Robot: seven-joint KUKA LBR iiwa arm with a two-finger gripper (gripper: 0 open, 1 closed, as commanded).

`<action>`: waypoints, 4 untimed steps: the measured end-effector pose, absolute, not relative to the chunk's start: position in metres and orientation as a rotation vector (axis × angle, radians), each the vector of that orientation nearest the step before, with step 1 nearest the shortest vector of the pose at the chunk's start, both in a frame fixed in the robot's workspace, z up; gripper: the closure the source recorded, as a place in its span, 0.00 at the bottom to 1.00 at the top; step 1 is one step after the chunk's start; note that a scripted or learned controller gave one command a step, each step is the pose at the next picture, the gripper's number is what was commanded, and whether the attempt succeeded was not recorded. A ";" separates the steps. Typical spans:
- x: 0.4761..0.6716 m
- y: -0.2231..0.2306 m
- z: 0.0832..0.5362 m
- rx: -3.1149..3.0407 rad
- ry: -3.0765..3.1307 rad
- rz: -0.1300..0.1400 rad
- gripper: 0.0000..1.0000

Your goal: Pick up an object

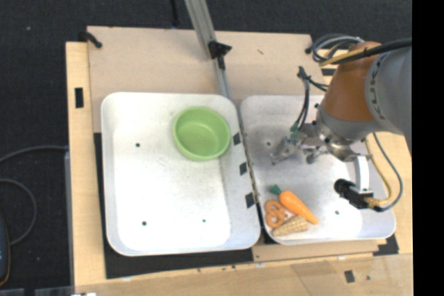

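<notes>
A green bowl point(202, 134) rests in the left bin point(139, 218), near its upper right corner. In the right bin point(374, 222), close to the front edge, lie an orange carrot point(297, 205), a pretzel-like piece point(275, 213) and a pale corn-like piece point(293, 224), all bunched together. My gripper point(297, 149) hangs over the middle of the right bin, above and apart from that cluster. Its fingers spread apart, and nothing sits between them.
A slanted metal rail point(198, 7) runs from the top down to the gap between the bins. Cables point(331, 46) loop behind the arm at the upper right. Bare white floor point(166, 197) spreads below the bowl in the left bin.
</notes>
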State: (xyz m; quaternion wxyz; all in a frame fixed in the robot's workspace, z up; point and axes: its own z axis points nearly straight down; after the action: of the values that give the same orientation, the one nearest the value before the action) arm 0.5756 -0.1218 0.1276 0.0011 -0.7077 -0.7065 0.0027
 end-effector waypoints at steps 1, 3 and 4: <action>0.578 -0.121 0.142 -2.231 -2.213 -0.005 1.00; 0.584 -0.113 0.235 -2.218 -2.226 -0.002 1.00; 0.586 -0.113 0.254 -2.217 -2.229 -0.005 1.00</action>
State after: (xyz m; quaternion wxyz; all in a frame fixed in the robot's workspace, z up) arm 0.5856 -0.1134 0.2536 -0.0012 -0.7052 -0.7090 -0.0015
